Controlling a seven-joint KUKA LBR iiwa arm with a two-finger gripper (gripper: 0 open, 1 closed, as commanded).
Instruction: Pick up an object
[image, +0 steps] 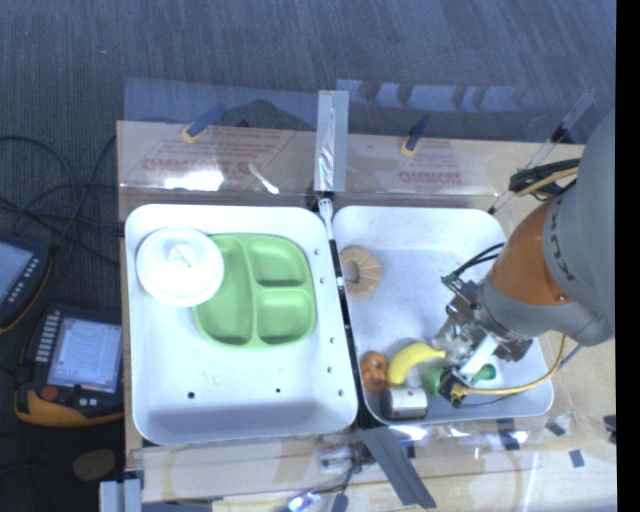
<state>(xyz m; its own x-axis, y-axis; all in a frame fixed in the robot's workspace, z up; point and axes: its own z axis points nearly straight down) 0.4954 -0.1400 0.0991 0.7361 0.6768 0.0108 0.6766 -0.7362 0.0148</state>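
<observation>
- Tool (455, 352) is seen low in the right bin (430, 235), twd. its near-right corner, close by the banana (412, 362). Whether it is spread or pressed together cannot be told.
- Banana is crowded: orange fruit (374, 371) to the left, metal can (405, 402) on the near side, green item (484, 375) to the right.
- Judged best: banana to be taken across its narrow width, approx. mid-length, w/ a straight drop so neighbours aren't nudged.
- Red print on the far board (200, 160) is too blurred to be read.

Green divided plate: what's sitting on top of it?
A white round dish rests over the upper-left corner of the green divided plate; what lies under the dish is hidden.
</observation>
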